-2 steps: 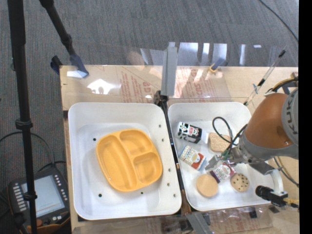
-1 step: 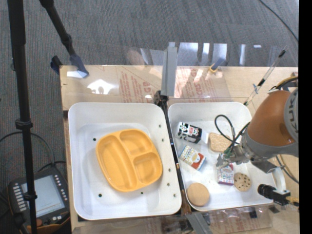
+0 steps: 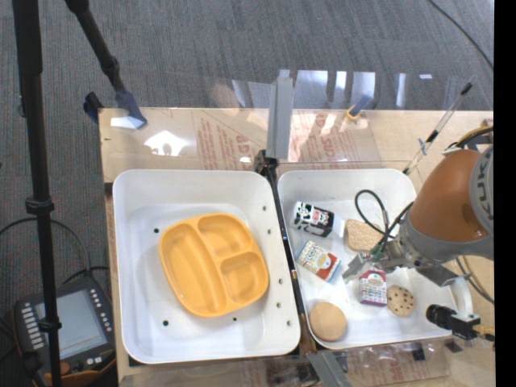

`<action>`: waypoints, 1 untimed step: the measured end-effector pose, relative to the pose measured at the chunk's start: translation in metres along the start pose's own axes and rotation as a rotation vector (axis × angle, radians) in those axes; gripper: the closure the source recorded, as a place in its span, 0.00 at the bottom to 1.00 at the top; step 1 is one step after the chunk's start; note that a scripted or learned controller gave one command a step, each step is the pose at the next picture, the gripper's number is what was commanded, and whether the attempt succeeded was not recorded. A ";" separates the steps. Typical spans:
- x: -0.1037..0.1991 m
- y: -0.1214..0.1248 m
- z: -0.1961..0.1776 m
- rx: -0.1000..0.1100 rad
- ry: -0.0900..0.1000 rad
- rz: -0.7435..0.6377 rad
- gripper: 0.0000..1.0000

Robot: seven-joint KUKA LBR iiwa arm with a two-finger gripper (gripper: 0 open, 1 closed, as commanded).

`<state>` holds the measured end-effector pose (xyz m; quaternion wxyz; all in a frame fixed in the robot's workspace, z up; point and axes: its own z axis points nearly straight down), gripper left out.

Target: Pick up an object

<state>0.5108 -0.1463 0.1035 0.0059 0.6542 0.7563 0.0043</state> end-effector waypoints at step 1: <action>-0.001 -0.015 0.009 -0.004 -0.002 -0.078 0.00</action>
